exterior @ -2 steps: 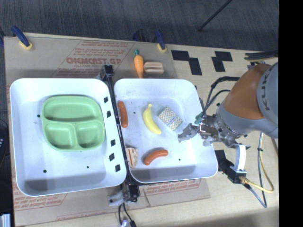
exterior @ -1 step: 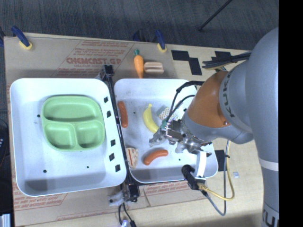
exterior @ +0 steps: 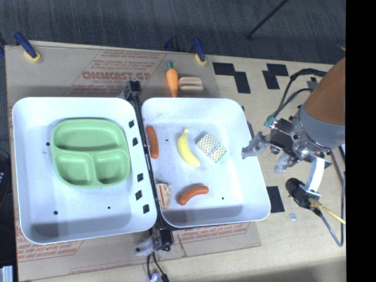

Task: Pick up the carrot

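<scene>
Gripper (exterior: 265, 155): I saw it open, holding nothing, just off right bin's (exterior: 249, 207) right rim.
Carrot (exterior: 171, 80): lay outside bins, on bench by far rim, beside a bun (exterior: 190, 85).

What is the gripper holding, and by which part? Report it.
Nothing is held. The gripper sits at the right bin's right rim with nothing between its fingers; the carrot lies outside the bins, on the bench above the right bin.

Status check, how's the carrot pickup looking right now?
Gripper at right bin's right rim, holding nothing. Carrot outside the bins, on the board beyond the right bin, beside a hot dog bun. Nothing over the carrot.
</scene>
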Tool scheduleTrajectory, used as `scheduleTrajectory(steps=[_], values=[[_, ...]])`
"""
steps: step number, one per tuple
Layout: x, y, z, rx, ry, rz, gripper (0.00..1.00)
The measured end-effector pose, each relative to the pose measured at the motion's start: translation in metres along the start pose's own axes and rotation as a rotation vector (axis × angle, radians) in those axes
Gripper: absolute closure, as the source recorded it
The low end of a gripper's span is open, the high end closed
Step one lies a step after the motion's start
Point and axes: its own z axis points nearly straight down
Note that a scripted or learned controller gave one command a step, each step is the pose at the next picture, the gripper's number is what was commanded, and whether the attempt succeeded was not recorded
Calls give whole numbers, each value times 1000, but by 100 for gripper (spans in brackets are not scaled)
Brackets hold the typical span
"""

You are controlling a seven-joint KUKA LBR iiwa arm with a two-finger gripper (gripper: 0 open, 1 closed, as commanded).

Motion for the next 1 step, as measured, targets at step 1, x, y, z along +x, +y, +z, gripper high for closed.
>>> scheduleTrajectory(steps=[1], values=[[68,53,50,3,0,114,0]])
